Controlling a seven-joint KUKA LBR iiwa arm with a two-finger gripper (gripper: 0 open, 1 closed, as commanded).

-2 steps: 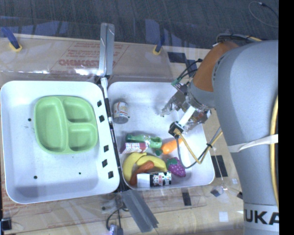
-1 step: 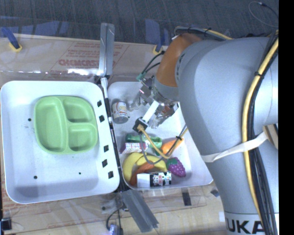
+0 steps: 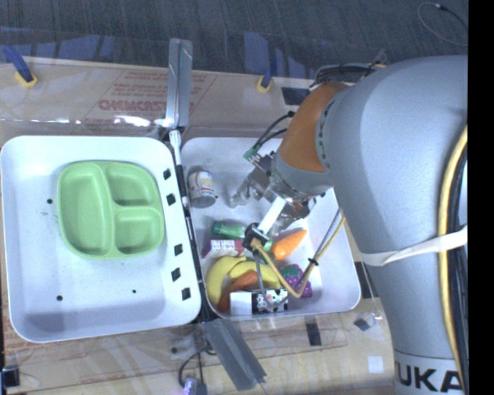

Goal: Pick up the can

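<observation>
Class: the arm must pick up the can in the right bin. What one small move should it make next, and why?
Probably slide the gripper a little toward the view's left, until it stands over the can. The can sits apart from the gripper, close to the left wall of the right bin, away from the banana and carrot heaped at the near end.

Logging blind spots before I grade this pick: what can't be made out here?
- Can, camera view: label too small and blurred to read.
- Right bin, camera view: its right side is hidden under the arm.
- Carton, camera view: print too small to read.
- Reddish thing, camera view: mostly covered by the banana, so it can't be identified.
</observation>
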